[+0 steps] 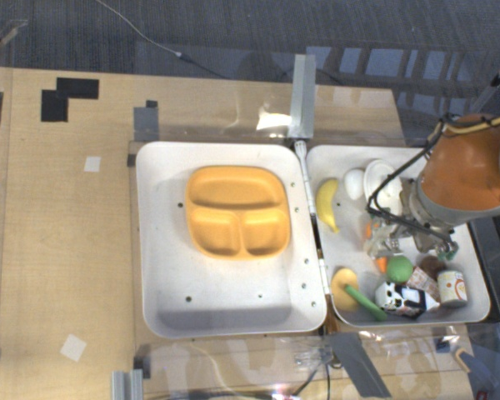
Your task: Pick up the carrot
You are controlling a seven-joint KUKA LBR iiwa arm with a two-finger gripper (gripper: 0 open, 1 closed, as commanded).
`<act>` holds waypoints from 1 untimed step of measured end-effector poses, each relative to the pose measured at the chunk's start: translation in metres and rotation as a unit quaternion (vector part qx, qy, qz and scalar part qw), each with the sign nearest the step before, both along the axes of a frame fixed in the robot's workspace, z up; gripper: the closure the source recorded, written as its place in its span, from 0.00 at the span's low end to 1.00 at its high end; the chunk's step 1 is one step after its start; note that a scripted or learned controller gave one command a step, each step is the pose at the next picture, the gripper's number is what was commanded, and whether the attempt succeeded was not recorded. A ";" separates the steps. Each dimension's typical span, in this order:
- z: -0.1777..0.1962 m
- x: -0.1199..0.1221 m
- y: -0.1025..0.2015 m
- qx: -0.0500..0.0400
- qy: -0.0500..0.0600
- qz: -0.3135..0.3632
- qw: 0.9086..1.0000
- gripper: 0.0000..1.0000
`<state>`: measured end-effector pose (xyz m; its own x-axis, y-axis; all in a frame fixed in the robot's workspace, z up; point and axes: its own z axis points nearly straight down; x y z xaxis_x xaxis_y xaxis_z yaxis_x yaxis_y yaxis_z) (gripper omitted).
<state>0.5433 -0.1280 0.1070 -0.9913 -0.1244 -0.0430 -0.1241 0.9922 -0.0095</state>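
Orange, smooth and tapered, the carrot [382,264] lies in the right white bin [482,307], just below the jaws [404,238], beside a green rounded piece [400,269]. Whether the jaws are clenched or released cannot be told. Left of the jaws in the same bin rest a curved yellow banana [327,204] and a white egg shape [354,182]. Farther left, the left bin [162,307] holds a glossy yellow divided plate [237,211] with three compartments.

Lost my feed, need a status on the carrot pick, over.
Hand low over right bin, grip state unclear. Carrot just below it, beside green ball. Banana, can, toy cow crowd the bin.
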 end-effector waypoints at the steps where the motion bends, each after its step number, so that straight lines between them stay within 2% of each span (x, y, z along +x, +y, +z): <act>1: 0.081 -0.023 0.083 0.006 0.014 -0.088 0.996 1.00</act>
